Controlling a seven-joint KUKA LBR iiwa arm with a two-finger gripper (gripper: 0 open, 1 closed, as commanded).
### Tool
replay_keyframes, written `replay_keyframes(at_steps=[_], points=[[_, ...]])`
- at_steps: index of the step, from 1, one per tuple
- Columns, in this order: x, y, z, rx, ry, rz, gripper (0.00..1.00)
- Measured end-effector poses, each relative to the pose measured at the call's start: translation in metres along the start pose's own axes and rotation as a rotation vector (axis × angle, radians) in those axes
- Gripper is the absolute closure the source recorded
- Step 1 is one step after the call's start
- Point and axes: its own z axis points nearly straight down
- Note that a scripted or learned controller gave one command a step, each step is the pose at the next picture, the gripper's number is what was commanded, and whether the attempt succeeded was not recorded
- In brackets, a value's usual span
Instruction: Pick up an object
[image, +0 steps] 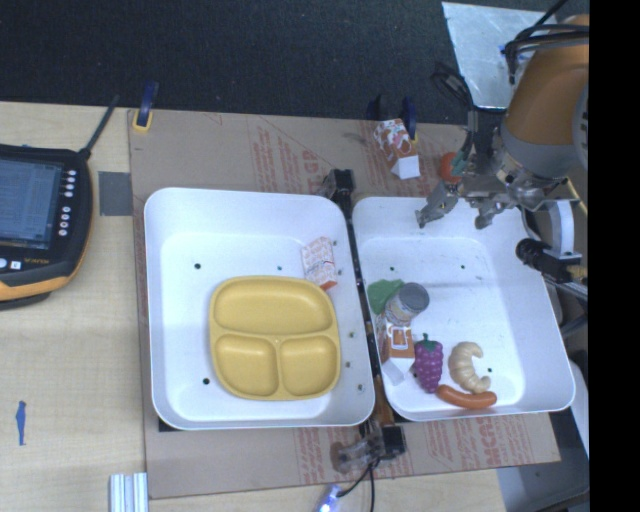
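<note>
Camera view: we see fingers (461, 211) apart over the right bin's (560, 345) far rim; descending here risks striking it, missing the grapes (428, 362).

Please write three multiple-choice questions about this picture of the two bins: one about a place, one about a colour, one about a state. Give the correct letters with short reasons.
1. Where does the yellow divided tray lie?
A. left bin
B. right bin
C. on the bench

2. What colour is the toy grape bunch?
A. green
B. purple
C. white

3. How is the pincer?
A. holding the croissant
B. pressing on the tray
C. open, holding nothing, at the right bin's far edge

Answers: 1 A, it lies inside the left bin. 2 B, the grapes are purple. 3 C, its fingers are spread with nothing between them.
</note>
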Motion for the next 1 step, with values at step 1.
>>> replay_keyframes(at_steps=[1], points=[[-0.0054,-0.0755,0.1014,0.002,0.0,0.0,0.0]])
